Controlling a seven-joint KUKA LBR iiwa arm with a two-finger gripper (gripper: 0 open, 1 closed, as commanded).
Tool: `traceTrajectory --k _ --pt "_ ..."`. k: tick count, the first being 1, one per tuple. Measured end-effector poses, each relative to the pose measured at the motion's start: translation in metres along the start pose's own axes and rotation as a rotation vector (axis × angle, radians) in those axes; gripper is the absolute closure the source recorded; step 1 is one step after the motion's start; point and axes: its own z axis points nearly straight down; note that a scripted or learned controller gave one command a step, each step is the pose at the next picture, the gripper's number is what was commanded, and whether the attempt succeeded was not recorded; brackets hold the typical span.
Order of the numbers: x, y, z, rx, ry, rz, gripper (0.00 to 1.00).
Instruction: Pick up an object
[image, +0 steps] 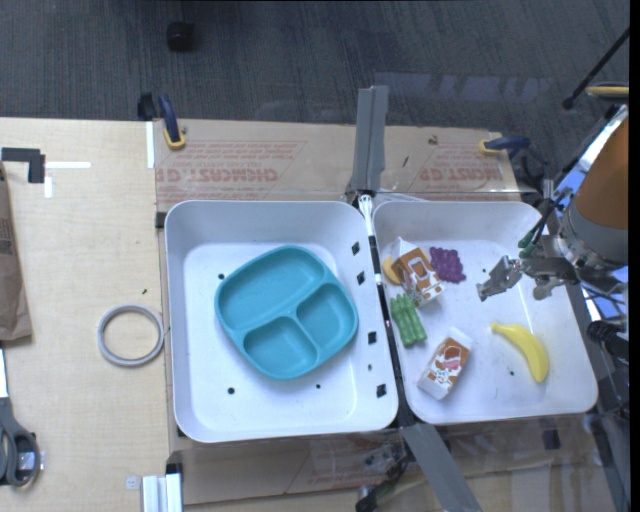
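Trouble is likeliest at the near right, where the banana (524, 348) lies close to the right bin's (500, 402) right wall, so fingers could be blocked there. A carton (446, 364) lies to its left, with bare floor between. Farther back, the tool (520, 279) hovers with fingers seemingly apart and nothing held. Beans (407, 319), another carton (418, 274) and grapes (447, 264) crowd the far left.

The divided plate (287, 311) lies in the left bin (190, 330); the banana (524, 348) in the right bin (575, 395).
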Motion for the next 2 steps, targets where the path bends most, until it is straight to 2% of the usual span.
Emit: traceTrajectory --k 1,2 --pt "0.020 0.021 -0.082 -0.003 -0.001 -0.130 0.00" --pt "0.016 -0.052 0.045 0.000 0.000 -0.039 0.00"
